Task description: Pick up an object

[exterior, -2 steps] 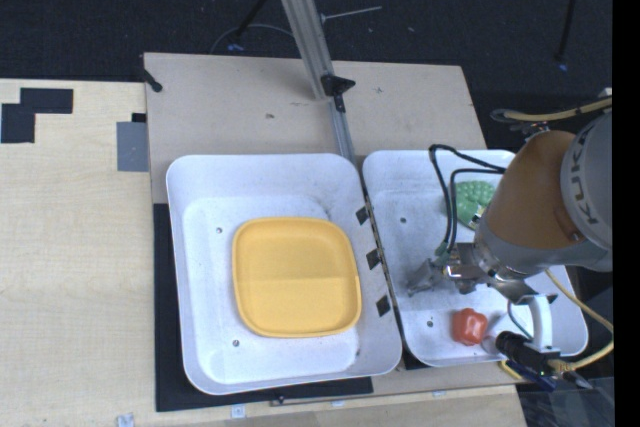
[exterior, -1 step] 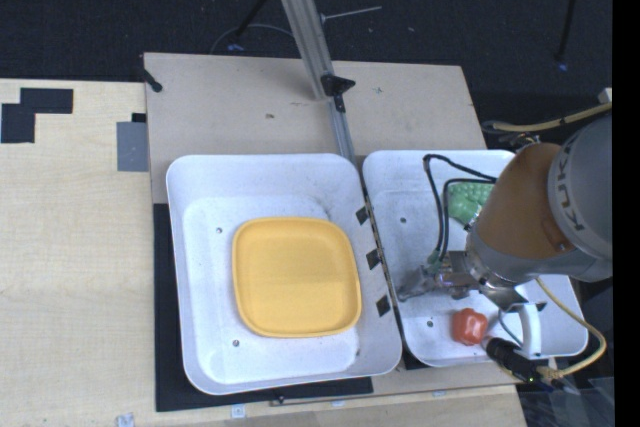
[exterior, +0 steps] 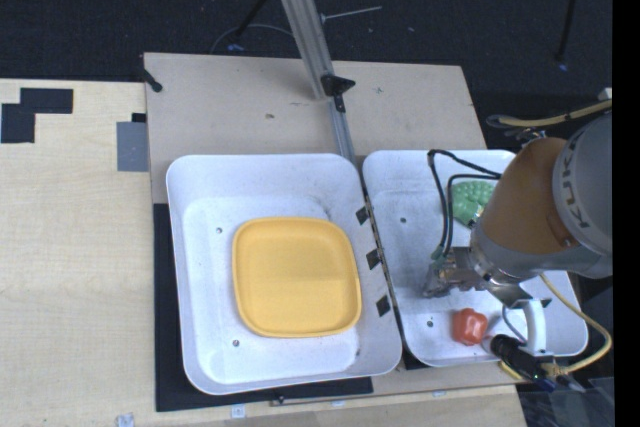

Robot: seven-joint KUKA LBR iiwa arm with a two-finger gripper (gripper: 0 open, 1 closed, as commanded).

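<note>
My gripper [exterior: 440, 281] is down inside the right bin [exterior: 405, 215], near its middle, under the arm's orange band. A small red object [exterior: 468, 325] lies on the bin floor just below and to the right of the gripper, apart from it. A green object [exterior: 468, 200] sits at the back of the same bin, partly hidden behind the arm. A yellow square plate [exterior: 296, 275] lies flat in the left bin [exterior: 200, 185].
A slanted aluminium bar [exterior: 308, 20] rises from the board behind the bins. Black clips [exterior: 372, 258] line the divider between the two bins. Cables [exterior: 437, 180] loop over the right bin beside the arm.
</note>
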